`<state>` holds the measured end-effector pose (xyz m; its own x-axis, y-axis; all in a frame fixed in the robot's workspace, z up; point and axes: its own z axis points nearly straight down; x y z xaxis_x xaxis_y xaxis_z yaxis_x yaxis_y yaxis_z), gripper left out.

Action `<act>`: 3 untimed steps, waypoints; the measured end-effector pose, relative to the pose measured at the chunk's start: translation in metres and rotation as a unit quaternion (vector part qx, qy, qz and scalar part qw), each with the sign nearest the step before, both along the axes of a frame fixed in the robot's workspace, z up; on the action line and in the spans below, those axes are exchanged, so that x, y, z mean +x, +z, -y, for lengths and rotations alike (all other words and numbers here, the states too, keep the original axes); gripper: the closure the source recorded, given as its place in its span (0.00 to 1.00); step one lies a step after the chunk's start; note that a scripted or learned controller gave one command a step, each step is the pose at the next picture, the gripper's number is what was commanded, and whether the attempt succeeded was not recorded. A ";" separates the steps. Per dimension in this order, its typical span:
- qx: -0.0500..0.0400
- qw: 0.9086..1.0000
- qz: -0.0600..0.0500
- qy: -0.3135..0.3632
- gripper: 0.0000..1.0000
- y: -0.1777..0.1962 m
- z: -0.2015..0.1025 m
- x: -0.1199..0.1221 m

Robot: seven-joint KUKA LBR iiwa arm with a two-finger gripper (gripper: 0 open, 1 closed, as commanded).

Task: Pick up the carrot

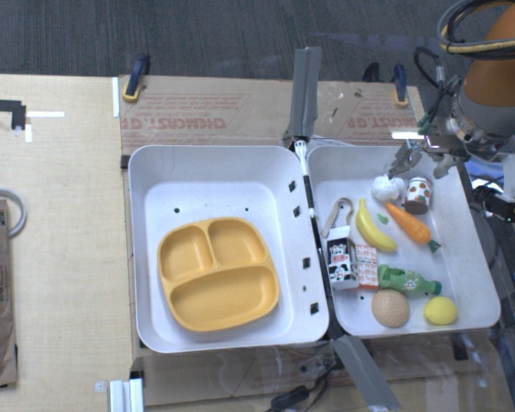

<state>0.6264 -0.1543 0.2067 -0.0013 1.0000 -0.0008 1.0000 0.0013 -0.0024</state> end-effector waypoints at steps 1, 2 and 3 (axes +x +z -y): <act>-0.001 1.000 0.002 -0.002 0.00 -0.114 0.047 -0.013; -0.001 1.000 0.002 -0.003 1.00 -0.105 0.047 -0.013; -0.001 0.999 0.001 -0.053 1.00 -0.009 0.019 -0.009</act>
